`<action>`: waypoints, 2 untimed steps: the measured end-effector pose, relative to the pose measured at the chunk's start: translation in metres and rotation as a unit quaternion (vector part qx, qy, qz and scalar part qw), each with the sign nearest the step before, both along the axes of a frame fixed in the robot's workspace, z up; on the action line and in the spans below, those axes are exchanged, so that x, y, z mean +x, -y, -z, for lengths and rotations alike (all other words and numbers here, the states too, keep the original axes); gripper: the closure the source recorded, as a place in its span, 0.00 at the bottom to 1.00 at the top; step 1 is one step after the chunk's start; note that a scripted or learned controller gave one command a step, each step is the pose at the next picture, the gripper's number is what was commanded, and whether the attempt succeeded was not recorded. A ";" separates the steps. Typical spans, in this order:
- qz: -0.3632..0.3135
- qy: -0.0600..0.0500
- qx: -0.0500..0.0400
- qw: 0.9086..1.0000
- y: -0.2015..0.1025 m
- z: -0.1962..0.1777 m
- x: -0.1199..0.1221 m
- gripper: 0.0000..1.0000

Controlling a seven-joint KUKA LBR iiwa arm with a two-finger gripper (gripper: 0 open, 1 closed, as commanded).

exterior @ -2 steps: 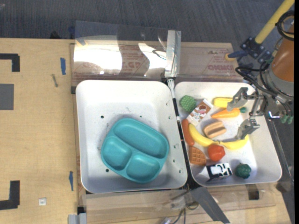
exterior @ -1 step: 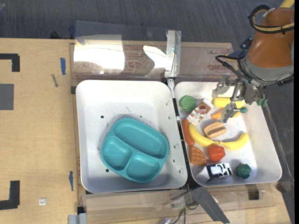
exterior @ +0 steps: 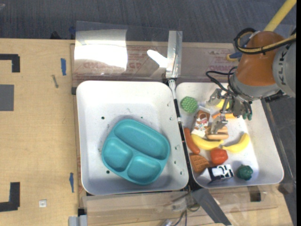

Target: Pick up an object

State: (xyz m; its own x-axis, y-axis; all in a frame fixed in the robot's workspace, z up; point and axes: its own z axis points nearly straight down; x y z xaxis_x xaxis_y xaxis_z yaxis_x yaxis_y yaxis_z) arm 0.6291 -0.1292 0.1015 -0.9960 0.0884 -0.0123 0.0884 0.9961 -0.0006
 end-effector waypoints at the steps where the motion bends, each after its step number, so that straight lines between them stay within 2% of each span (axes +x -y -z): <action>1: 0.014 0.008 -0.001 1.000 -0.005 0.004 -0.022 0.00; 2: 0.033 0.010 -0.005 0.999 -0.023 0.003 -0.027 0.00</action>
